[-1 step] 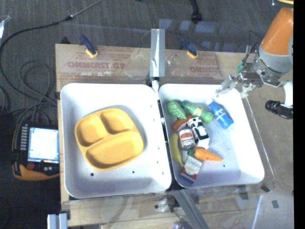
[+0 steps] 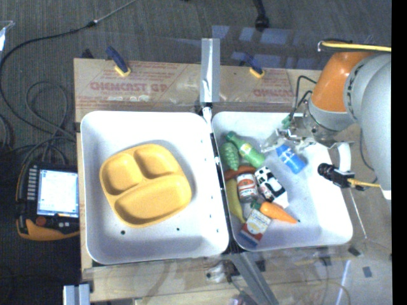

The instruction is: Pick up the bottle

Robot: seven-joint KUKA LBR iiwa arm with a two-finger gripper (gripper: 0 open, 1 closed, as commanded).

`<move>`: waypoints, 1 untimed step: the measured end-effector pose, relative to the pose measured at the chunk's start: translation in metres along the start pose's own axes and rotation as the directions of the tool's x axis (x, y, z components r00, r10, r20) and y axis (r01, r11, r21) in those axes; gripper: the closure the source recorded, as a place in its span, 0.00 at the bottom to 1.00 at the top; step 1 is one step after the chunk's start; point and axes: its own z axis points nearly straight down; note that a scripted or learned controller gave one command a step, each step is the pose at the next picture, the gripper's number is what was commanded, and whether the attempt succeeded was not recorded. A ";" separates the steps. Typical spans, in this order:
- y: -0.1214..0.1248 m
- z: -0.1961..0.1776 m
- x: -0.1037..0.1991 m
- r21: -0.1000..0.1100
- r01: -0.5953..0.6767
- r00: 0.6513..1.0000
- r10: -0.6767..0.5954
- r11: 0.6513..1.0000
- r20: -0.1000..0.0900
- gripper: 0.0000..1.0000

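- Now the silvery two-finger gripper (image 2: 294,137) hangs over the upper right part of the right-hand white bin (image 2: 331,224), just above a small blue plastic bottle (image 2: 293,160).
- Best judged: drop straight down, straddle the bottle across its narrow width, and steer clear of the green plastic bottle (image 2: 248,151) and orange toy carrot (image 2: 277,213) nearby.
- How far the gripper is spread, I cannot tell; nothing is visibly gripped.

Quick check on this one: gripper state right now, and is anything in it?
Gripper: cannot be told; it sits low in the right bin, just above the blue bottle, with nothing visibly held.
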 end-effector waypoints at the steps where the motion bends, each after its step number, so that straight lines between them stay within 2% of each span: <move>1: 0.000 -0.009 0.000 0.002 0.001 1.000 -0.001 1.000 0.000 1.00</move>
